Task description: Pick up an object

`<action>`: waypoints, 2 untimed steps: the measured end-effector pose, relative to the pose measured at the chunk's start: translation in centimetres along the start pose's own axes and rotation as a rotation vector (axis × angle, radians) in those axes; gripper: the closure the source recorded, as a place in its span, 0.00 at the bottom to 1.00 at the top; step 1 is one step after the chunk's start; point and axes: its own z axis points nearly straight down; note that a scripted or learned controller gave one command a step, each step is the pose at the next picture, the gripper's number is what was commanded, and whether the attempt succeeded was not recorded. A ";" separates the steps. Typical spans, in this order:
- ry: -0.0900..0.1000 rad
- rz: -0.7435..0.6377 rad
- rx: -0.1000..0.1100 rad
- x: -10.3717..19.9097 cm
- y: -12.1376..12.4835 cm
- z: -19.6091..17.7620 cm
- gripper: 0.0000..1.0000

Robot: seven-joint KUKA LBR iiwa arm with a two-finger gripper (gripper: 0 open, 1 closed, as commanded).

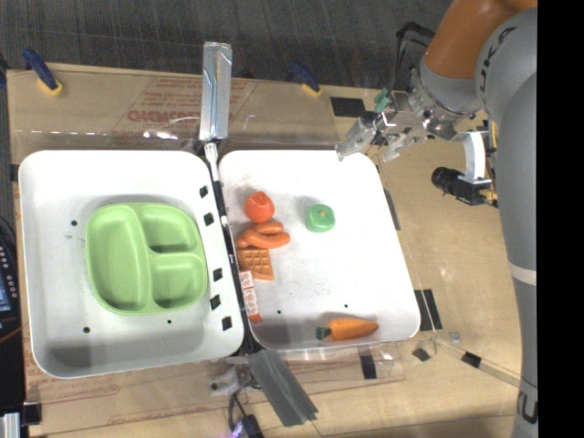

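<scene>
hovering: jaws look spread, pinching nothing, over right bin rim | target: toy carrot, likely light, stiff, smooth | hold: across its middle

Both bins look like smooth, matt white plastic. The green tray at left of the frame is smooth plastic with a soft sheen. The carrot at lower centre looks like glossy plastic. The worktop looks like pale, matt wood. The tool at upper right shows bare metal.
</scene>
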 end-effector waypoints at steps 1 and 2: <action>0.000 -0.007 0.002 0.1 0.1 -1.0 1.00; 0.000 -0.499 -0.001 -0.1 -4.0 8.3 1.00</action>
